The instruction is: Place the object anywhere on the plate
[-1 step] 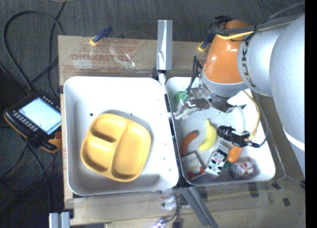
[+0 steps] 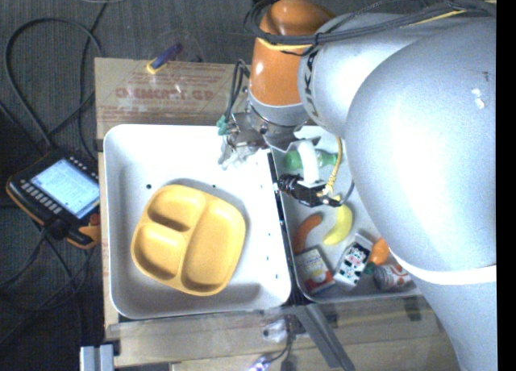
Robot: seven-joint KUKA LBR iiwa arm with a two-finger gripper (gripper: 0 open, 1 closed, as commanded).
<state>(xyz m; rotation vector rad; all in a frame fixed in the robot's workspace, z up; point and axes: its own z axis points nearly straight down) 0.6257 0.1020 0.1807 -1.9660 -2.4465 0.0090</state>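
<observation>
The gripper (image 2: 232, 148) hangs over the far rim of the left bin (image 2: 121, 200), close to the corner where the two bins meet. It is small and partly in shadow under the wrist, so I cannot tell whether it is spread or closed, and nothing shows in its grasp. Near it and toward the viewer, on the floor of the same bin, lies the yellow divided plate (image 2: 189, 236), flat, with three compartments facing up. It sits well apart from the gripper. The loose things lie across the dividing wall in the right bin (image 2: 290, 204), and I cannot tell which of them is the one to be placed. A green-and-white bottle (image 2: 310, 157) lies at the far end and a banana (image 2: 343, 224) further in. An orange-red carrot-shaped piece (image 2: 306, 232) lies beside the banana, and a red-labelled packet (image 2: 314, 268) lies nearer the front. Next to the packet is a small black-and-white carton (image 2: 351, 263), with a can (image 2: 391, 277) half under the arm. Beyond the left bin lies a cardboard sheet (image 2: 161, 91) with faded red print, and a blue-and-yellow tool (image 2: 164, 56) rests at its far edge. A teach pendant (image 2: 56, 192) with a lit screen sits on the floor to the left.
</observation>
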